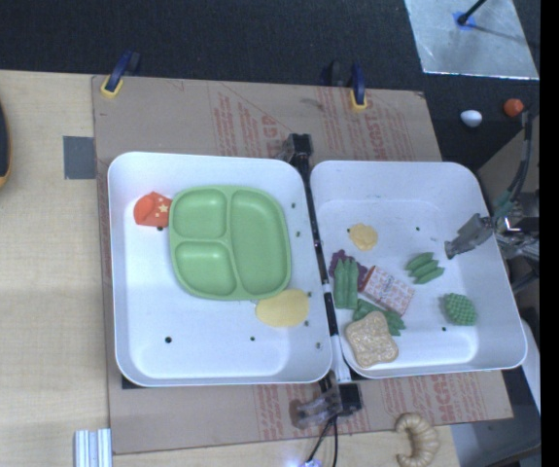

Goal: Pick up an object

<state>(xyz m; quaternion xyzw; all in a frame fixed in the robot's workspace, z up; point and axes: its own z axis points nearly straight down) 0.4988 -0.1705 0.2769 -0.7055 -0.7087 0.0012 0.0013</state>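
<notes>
Lying in the right bin (396, 178): a small green pea pod (423, 267), curved, glossy, just left of and below the gripper (466, 236). Hovering apart from the pod, near the bin's right wall, at the frame's edge. Finger spacing impossible to tell; nothing visibly gripped.

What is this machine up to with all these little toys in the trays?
A robot arm reaches in from the right, and its gripper hangs over the right bin, holding nothing. That bin holds toy food: a green pea pod closest to the gripper, a bumpy green piece, a slice of bread and a small pink packet. The left bin holds a green divided plate. The job is to pick up one object, and nothing is grasped yet.
</notes>
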